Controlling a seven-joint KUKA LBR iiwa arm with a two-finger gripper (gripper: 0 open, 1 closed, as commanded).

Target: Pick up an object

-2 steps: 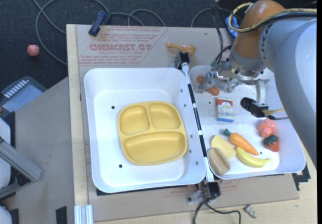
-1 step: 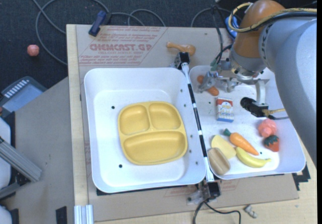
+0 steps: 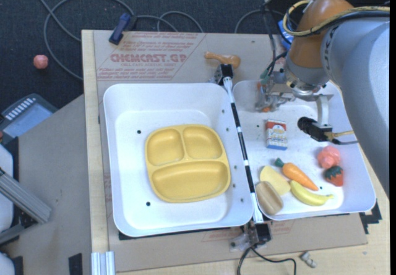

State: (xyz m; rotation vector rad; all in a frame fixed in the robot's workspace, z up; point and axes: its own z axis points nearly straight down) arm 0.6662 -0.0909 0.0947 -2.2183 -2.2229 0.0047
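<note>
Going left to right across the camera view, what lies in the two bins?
Yellow tray → bread → carton → carrot → strawberry. The banana overlaps the carrot's span and is left out.

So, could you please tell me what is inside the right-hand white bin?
The right bin holds a small carton, a carrot, a banana, a pale yellow piece, a bread-like piece and pink and red items. The arm covers its far corner.
</note>
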